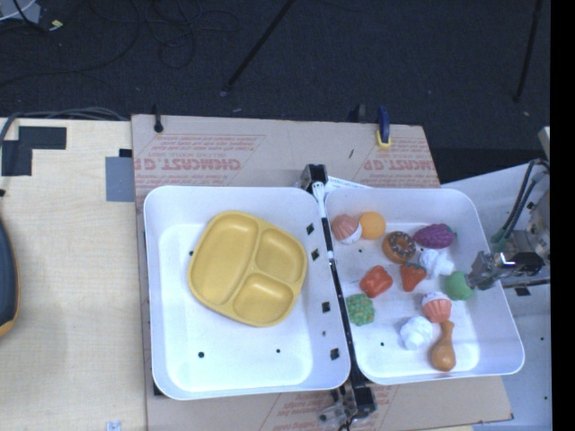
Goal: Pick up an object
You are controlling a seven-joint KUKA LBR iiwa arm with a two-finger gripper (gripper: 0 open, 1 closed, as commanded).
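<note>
The cardboard-covered surface (pixel 269 146) carries two white bins. The left bin (pixel 171 330) holds a yellow divided plate (pixel 247 268). The right bin (pixel 485 339) holds small toy foods: a donut (pixel 398 245), a purple piece (pixel 435 236), a red pepper (pixel 376 281), broccoli (pixel 360 309). At its three o'clock edge the jaws (pixel 481 275) touch a green piece (pixel 457 285); whether they grip it cannot be told.
</note>
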